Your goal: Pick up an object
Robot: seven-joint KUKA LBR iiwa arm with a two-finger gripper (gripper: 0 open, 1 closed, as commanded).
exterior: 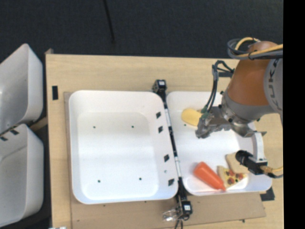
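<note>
So the arm [252, 87] comes in from the right and sits over the right-hand bin [190, 180], orange band up top with a bundle of cables looping off it. There are dark letters running down the grey housing at the right edge of the arm that look like part of "KUKA", but they're cut off so I wouldn't swear to more than that. The gripper [204, 128] hangs low over the upper-left part of that bin, right beside a yellow lemon-looking piece [190, 117] and touching or nearly touching its right side; honestly can't tell whether it's clamped or spread from this angle, and nothing is visibly caught in it. Further down in the same bin there's an orange carrot toy [208, 175] lying at a slant near the front-left corner, and just beside it to the right a toy pizza slice [232, 173] with red dots on it, partly under a black and white bit of the arm's hardware. The left bin [76, 128] sits alongside, the two joined by a strip with black clips [167, 142] down the middle, all on a light wooden bench [119, 73]
</note>
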